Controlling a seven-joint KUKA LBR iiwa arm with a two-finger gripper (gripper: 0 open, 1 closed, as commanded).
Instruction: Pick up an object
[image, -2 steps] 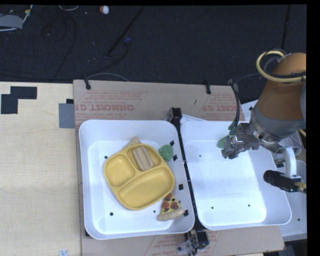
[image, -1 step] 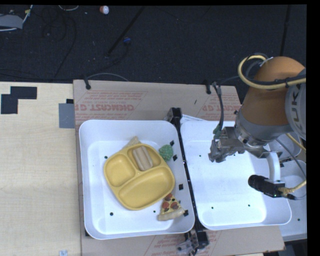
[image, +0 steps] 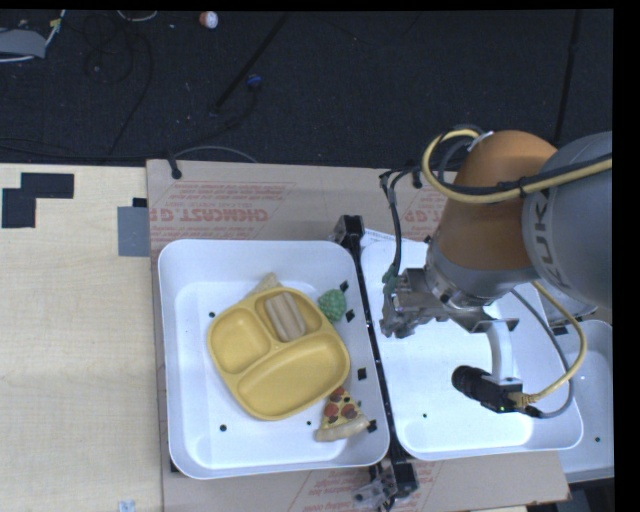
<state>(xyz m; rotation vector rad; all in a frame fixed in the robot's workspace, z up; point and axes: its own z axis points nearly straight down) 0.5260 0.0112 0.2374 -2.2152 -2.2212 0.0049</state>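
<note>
Camera view, nearest edge first: pizza slice toy lies in the left bin, its long axis roughly left-right, just beside the yellow divided plate. A tan bread piece sits in one plate compartment; a green toy lies at the plate's far rim. The gripper hangs over the right bin, near the divider. Finger state: cannot tell. Every candidate object lies to the gripper's left, across the divider; the green toy looks closest.
</note>
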